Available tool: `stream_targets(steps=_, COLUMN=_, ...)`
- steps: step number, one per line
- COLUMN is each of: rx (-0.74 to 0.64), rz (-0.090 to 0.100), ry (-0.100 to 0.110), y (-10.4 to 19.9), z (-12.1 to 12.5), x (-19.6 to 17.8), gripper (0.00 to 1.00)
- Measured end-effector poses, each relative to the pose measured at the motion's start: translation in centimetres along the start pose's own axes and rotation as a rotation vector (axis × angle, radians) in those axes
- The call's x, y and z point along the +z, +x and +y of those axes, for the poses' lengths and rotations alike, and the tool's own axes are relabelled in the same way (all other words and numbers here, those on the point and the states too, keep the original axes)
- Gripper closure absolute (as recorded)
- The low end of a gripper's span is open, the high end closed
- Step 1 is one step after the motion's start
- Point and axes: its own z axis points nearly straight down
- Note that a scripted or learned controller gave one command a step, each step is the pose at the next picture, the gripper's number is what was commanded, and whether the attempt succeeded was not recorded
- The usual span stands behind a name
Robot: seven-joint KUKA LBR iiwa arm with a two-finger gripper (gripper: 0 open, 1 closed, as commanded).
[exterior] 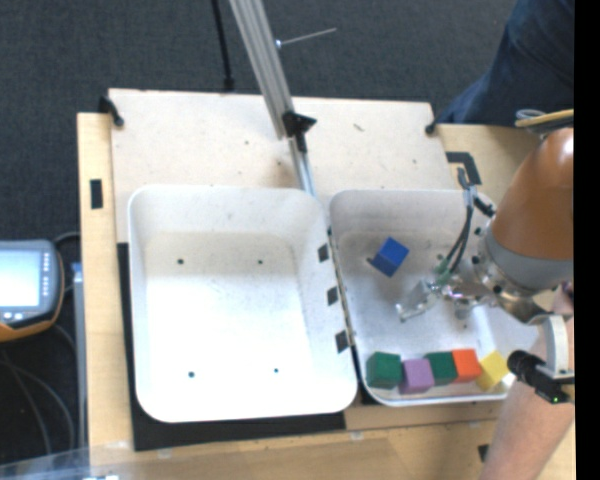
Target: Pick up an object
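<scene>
- The hand (417, 306) hangs low in the right bin (400, 213); whether it is open or closed, I cannot tell.
- Blue block (388, 256) lies just beside it, up-left.
- Green block (384, 369), purple block (418, 374), another green block (442, 366), orange block (465, 363) and yellow block (492, 369) line the bin's near wall.

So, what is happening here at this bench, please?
A robot arm reaches from the right into the right bin, its gripper low over the floor. A blue block lies loose just beside it, not held. Five more blocks sit in a row along the near wall: green, purple, green, orange, yellow.
</scene>
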Motion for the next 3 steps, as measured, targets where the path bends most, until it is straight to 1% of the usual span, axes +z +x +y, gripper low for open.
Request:
stream_targets(steps=1, rx=0.006, rz=-0.002, ry=-0.008, y=-0.2, z=0.1, x=-0.4, gripper=0.0)
stream_targets(steps=2, rx=0.008, rz=-0.003, ry=-0.008, y=-0.2, z=0.1, x=-0.4, gripper=0.0)
stream_targets(steps=3, rx=0.002, rz=-0.005, ry=-0.016, y=-0.4, z=-0.2, x=-9.6, gripper=0.0)
